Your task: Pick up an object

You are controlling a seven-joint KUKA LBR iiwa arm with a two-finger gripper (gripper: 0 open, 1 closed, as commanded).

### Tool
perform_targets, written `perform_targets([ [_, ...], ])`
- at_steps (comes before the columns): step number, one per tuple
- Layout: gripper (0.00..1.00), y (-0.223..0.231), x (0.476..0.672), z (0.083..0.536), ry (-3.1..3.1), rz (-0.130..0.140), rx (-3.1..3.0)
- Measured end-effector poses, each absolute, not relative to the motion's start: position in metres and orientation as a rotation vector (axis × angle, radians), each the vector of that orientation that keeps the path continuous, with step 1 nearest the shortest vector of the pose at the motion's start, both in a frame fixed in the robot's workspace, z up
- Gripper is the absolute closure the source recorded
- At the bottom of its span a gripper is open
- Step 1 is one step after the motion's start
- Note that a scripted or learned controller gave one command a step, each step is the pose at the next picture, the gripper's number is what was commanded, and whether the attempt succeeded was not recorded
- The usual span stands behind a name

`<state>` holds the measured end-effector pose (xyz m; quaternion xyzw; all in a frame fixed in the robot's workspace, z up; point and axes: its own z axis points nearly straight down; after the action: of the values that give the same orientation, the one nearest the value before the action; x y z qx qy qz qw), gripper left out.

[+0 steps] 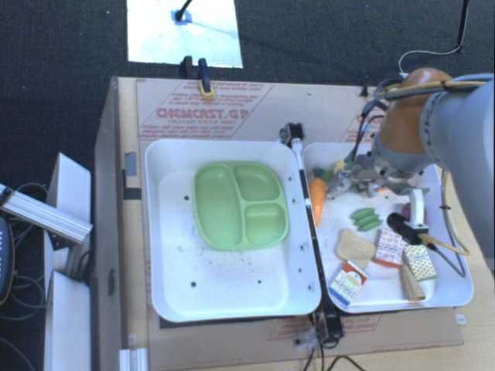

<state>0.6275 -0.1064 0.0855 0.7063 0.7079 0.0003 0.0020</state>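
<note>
The gripper [349,178] is down low in the right bin [464,288], near the bin's far left corner. It is too small and blurry to tell if it is open or closed, or if it has anything in it. I see nothing lifted up in the air, so I think the pick is not done yet. The closest thing is the orange carrot [317,195], which lies just beside the gripper along the bin's left edge, with its green top pointing to the far edge. A little more toward the middle of the bin lie the green pea pods [366,219], near the gripper but apart from it. Closer to the near edge are a tan slice of bread [354,246], a small white box [348,281] by the near left corner, a red and white packet [389,247] and a yellow checked packet [418,261]. All of them lie flat on the bin floor. The left bin [166,284] holds a green tray [240,205] with three parts, well apart from the gripper. I think the reaching part looks about done, and what is left is to close on one thing, maybe the carrot or the pea pods, and lift it up out of the bin
</note>
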Motion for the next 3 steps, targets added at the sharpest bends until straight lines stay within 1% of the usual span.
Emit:
perform_targets([
  [1, 0.00, -0.0908, 0.5979, 0.0871, 2.208, 0.000, 2.215],
  [2, 0.00, -0.0897, 0.5924, 0.0874, 2.203, 0.001, 2.215],
  [3, 0.00, -0.0900, 0.5960, 0.0874, 2.207, -0.002, 2.216],
])
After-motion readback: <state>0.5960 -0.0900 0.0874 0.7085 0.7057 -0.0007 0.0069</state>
